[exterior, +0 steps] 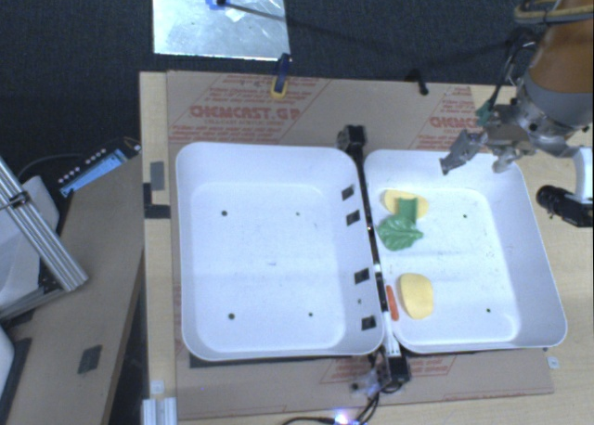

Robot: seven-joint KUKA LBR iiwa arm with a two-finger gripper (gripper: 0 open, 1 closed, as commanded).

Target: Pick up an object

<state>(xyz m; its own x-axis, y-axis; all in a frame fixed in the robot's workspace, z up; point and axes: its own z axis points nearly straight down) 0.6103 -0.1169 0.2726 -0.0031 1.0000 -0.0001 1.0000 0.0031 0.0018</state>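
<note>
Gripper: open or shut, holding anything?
Open. The gripper hangs over the right bin's far rim, its two fingers spread apart with nothing between them.

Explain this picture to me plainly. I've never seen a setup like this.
A single camera looks down at a slant on a bench. Two shallow white trays sit side by side: the left tray and the right tray. The right tray holds a yellow piece, a green leafy piece touching it, and another yellow piece lying apart nearer the camera. An orange stick lies by the divider. The grey and orange thing at the right is a robot arm; its gripper hangs open above the right tray's far edge, holding nothing.
</note>
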